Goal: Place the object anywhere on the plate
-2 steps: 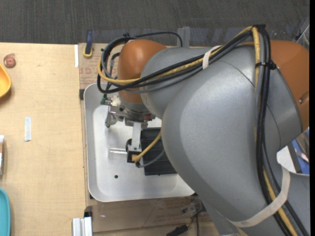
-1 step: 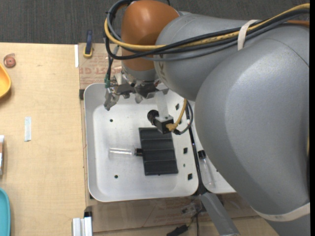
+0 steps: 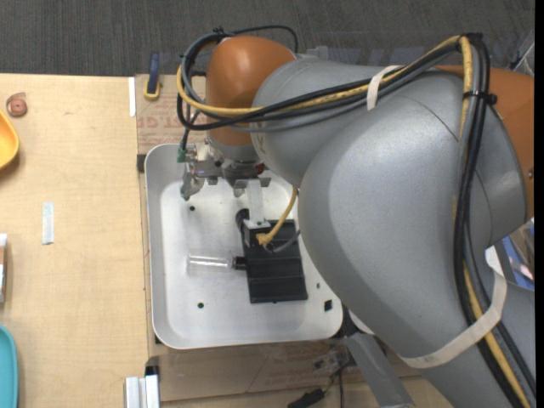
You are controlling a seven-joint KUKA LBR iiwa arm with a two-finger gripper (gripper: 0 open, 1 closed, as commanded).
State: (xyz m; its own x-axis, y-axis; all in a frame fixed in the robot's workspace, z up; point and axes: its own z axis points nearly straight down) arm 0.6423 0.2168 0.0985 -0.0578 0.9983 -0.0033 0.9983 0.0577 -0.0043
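A small clear tube-like object [image 3: 208, 263] lies on the floor of the white bin [image 3: 161, 296], left of centre. My gripper [image 3: 190, 184] hangs over the bin's upper left part, well above and apart from the clear object. The grey arm with its orange band covers the bin's right side. At the far left edge a yellow curved dish [image 3: 5, 147] shows partly, and a teal rim [image 3: 5, 368] peeks in at the bottom left. I cannot tell which of these is the plate.
A pale wooden board [image 3: 76, 296] covers the bench left of the bin. On it lie a small pinkish round piece [image 3: 15, 104] and a short white strip [image 3: 48, 223]. Small dark specks [image 3: 201, 305] dot the bin floor.
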